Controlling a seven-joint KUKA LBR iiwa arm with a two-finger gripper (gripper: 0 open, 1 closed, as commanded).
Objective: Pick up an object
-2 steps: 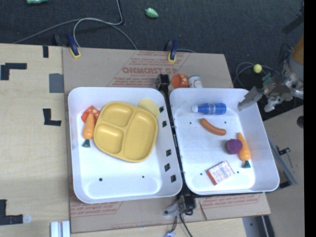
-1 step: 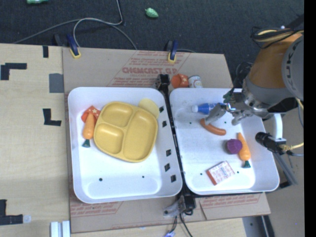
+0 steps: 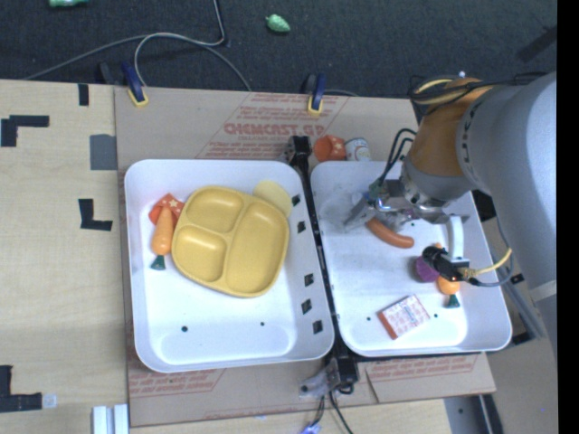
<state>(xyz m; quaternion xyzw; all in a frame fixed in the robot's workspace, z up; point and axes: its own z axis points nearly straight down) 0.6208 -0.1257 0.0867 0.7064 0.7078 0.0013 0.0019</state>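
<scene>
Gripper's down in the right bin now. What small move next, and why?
Probably lower a little and close on the hot dog. The gripper sits in the right bin just above and left of it, and nothing shows between its fingers. The purple toy and red packet lie farther off.

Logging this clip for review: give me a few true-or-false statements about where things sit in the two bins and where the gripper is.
1. The yellow tray lies in the left bin. True.
2. The hot dog is in the left bin. False: it lies in the right bin, below the gripper.
3. The carrot lies left of the tray. True.
4. The red-and-white packet sits on the tray. False: it lies on the right bin's floor, near the front.
</scene>
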